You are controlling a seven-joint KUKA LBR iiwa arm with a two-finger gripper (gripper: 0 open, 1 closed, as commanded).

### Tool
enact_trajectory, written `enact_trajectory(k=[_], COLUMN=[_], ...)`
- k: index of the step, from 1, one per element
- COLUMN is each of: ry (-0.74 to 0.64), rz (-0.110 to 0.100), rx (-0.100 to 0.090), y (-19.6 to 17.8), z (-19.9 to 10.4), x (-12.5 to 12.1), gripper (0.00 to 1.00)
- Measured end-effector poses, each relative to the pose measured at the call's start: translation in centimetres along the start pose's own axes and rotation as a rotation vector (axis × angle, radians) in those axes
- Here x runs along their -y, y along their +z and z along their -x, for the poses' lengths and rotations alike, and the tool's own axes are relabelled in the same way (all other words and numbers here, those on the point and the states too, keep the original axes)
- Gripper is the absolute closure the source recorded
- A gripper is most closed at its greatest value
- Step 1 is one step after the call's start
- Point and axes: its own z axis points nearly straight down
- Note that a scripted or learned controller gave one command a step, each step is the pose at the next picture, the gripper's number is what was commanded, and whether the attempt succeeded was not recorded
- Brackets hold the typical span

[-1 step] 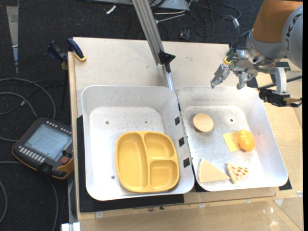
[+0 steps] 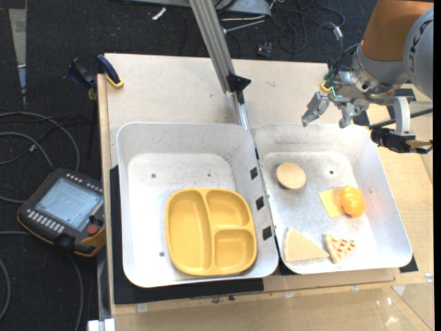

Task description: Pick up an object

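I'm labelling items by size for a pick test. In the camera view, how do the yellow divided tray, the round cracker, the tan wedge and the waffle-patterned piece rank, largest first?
1. Yellow divided tray, by far the largest.
2. Tan wedge.
3. Round cracker and waffle-patterned piece look about alike, so I won't rank them.

This is a robotics lab. A bench (image 2: 172,88) with two white bins (image 2: 138,150) stands on dark carpet strewn with loose cables (image 2: 41,133), and a teach pendant (image 2: 62,209) lies on the floor at left. A metal pole (image 2: 213,36) slants over the bench's far side.
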Motion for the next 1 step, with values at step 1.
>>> enact_trajectory(k=[1], ry=[0.004], rz=[-0.004], rx=[-0.001], y=[6.24], z=[0.52], x=[0.00], gripper=[0.00])
